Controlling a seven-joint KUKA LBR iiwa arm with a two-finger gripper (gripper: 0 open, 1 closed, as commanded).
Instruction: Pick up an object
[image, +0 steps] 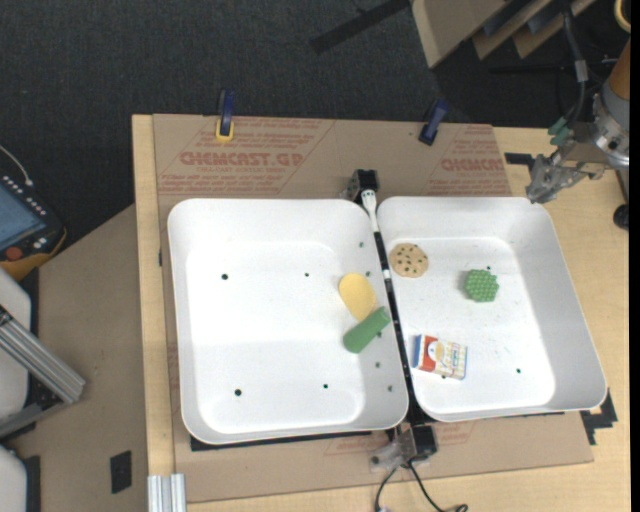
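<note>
The objects to pick lie in the two bins. In the right bin (560, 260) a round tan cookie (408, 260) with dark specks lies near the bin's upper left corner, close to the divider. To its right sits a small green knobbly piece (481, 285), its surface too fine to read clearly. Lower, near the divider, lies a small flat packet (441, 356), white with red and blue print; the print is too small to make out.

In the left bin (200, 300) a yellow rounded piece (356, 293) lies by the right wall, and just below it, touching or nearly so, a green oblong block (365, 330) lies tilted.

The gripper (545, 182) hangs at the upper right, past the far right corner of the right bin and above the cardboard sheet (300, 150), well apart from every object. It is small and partly blurred, and the arm above it is cut off by the frame's edge; I cannot tell how it is set. Nothing shows in it.

Two clamps (226, 117) pin the cardboard's far edge.
</note>
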